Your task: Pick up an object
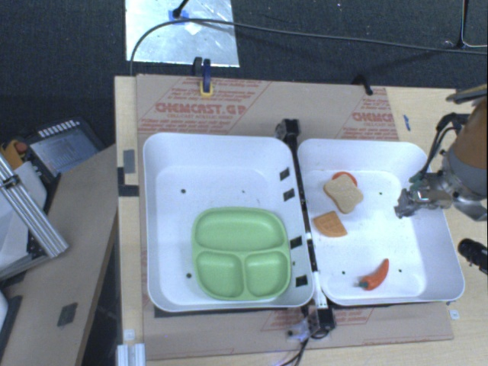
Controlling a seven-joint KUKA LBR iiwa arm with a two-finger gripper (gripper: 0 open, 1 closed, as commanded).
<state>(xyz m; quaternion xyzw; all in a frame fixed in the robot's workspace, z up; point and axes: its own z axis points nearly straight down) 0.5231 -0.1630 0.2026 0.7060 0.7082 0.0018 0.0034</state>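
In the right bin, a slice of bread lies at ten o'clock, an orange wedge just below, a red pepper toward six. The tool hovers at three o'clock, carrying nothing; its opening cannot be told. Nothing is picked yet.

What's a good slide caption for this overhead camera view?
Gripper hovers at right bin with bread slice, chili pepper; green tray left.

We see the divided tray in the left bin; right of it, bread, wedge, pepper.
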